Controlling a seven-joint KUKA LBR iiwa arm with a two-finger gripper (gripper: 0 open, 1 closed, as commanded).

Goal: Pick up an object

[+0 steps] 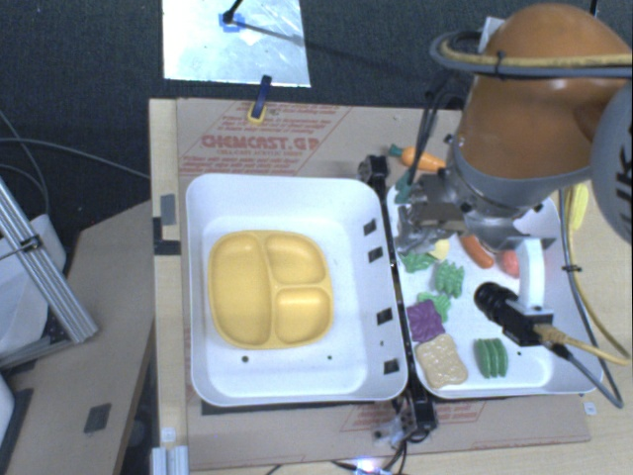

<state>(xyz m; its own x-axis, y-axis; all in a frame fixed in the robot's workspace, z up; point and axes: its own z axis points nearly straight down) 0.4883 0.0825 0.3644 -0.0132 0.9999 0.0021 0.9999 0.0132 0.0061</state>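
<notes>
1. Camera view puts my gripper (427,228) low over the right bin (554,369), near its upper left corner; whether it is spread, I cannot tell.
2. Toy foods lie below: purple piece (426,320), cracker (442,359), green pod (491,356).
3. Left bin (227,379) holds a yellow divided plate (269,288).

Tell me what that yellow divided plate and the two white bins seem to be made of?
The yellow three-compartment plate looks like moulded plastic with a matte, slightly soft sheen: rounded edges, uniform colour, no glaze glare. The left white shallow bin and the right white shallow bin look like thin formed plastic, smooth and semi-glossy, with rounded corners. I can't confirm either from a picture alone.
</notes>
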